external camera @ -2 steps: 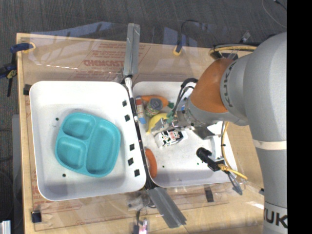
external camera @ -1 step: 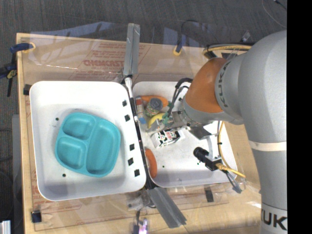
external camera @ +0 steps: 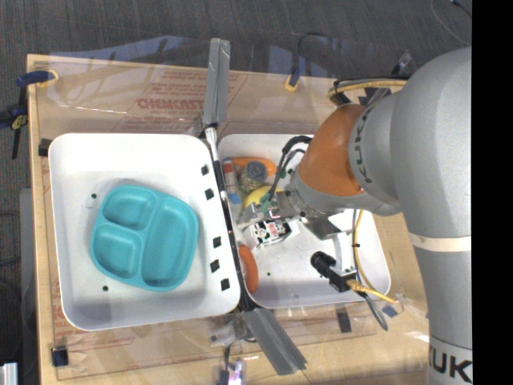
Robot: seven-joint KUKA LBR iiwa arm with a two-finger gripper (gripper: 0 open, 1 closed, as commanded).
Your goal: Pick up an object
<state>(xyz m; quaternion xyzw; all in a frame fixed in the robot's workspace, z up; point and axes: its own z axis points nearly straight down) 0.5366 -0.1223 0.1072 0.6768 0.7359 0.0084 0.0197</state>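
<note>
My gripper (external camera: pixel 271 221) hangs low over the middle of the right bin (external camera: pixel 304 291), below the arm's orange band. A small white item with red and dark print (external camera: pixel 271 231) lies right under it; the view does not show whether it sits between the fingers. A yellow object (external camera: pixel 256 196) and an orange object topped by a grey round piece (external camera: pixel 255 169) lie at the bin's far left. An orange-red object (external camera: pixel 249 268) rests against the bin's left wall, nearer the front.
The left bin (external camera: pixel 72 167) holds a teal divided plate (external camera: pixel 145 236). A divider with black clips (external camera: pixel 218 219) separates the two bins. The arm's grey body covers the right side of the right bin. A black fitting with a yellow cable (external camera: pixel 333 269) hangs off the wrist.
</note>
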